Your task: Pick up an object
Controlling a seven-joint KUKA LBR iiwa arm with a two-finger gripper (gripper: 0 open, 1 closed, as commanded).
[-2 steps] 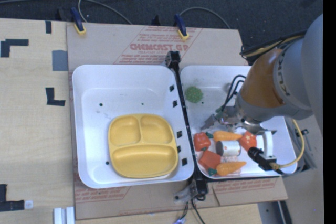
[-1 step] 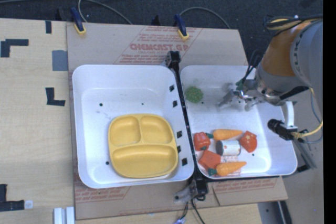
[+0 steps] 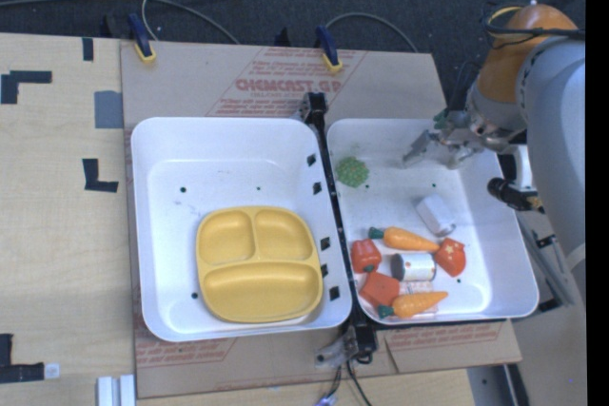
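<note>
Lowest in the frame, a carrot (image 3: pixel 417 303) lies at the right bin's (image 3: pixel 514 292) bottom edge among crowded toy food: another carrot (image 3: pixel 411 240), red peppers (image 3: pixel 365 255), a small can (image 3: pixel 417 268). Above them sit a white block (image 3: pixel 436 213) and a green clump (image 3: pixel 352 171), each apart. The gripper (image 3: pixel 440 145) hovers upper right, fingers spread, holding nothing. Judging by spacing, the isolated block or clump suits a clean descent. A yellow tray (image 3: pixel 259 263) occupies the left bin (image 3: pixel 157 204).
</note>
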